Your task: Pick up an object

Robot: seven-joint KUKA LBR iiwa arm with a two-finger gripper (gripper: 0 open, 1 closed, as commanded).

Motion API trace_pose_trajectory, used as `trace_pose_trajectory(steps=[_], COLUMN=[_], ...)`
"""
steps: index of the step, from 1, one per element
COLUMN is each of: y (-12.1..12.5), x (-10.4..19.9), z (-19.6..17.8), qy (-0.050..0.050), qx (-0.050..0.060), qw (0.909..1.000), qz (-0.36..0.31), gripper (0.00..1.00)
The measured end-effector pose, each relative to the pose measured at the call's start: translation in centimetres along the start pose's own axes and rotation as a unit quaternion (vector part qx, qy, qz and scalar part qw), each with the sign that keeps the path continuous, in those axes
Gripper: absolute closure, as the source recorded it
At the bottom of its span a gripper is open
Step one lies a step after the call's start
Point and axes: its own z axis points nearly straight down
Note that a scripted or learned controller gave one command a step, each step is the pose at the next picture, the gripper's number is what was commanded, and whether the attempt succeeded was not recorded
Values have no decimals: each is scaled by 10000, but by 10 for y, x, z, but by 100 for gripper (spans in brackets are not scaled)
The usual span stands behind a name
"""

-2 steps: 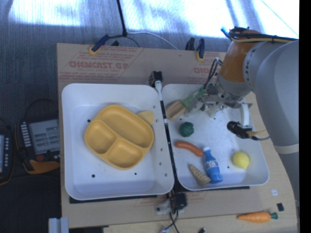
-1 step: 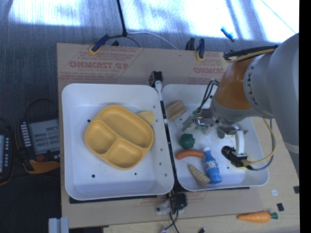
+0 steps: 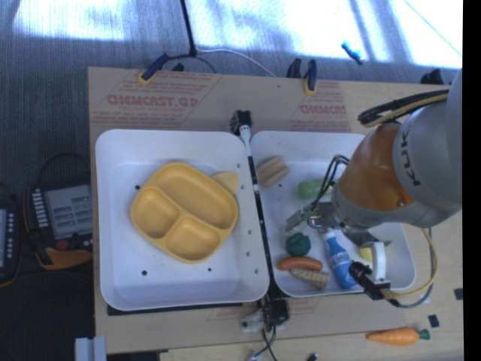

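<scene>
My gripper (image 3: 304, 218) hangs over the middle of the right bin (image 3: 340, 143), below the orange wrist band. Under and around it lie several toy foods. A dark green broccoli piece (image 3: 297, 243) sits just below the gripper, and a light green item (image 3: 309, 189) just above it. A blue and white bottle (image 3: 339, 259) lies to its lower right. A red sausage (image 3: 299, 263) and a tan corn-like piece (image 3: 311, 278) rest near the bin's front wall. A tan bun (image 3: 272, 170) lies at the bin's far left. Nothing is visibly held.
The left bin (image 3: 113, 277) holds a yellow divided plate (image 3: 185, 210) and a small yellow wedge (image 3: 228, 180). An orange carrot (image 3: 394, 337) lies on the bench in front of the right bin. The arm covers the right bin's right half. Clamps and cables line the bench's back edge.
</scene>
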Motion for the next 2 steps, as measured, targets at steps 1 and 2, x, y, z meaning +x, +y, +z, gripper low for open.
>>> trace_pose_trajectory(steps=[1, 2], y=[-10, -9], x=[-86, -88], z=[0, -11], qy=[-19, -28], qx=[93, 94], qw=[9999, 9999], qz=[35, 49], gripper=[0, 100])
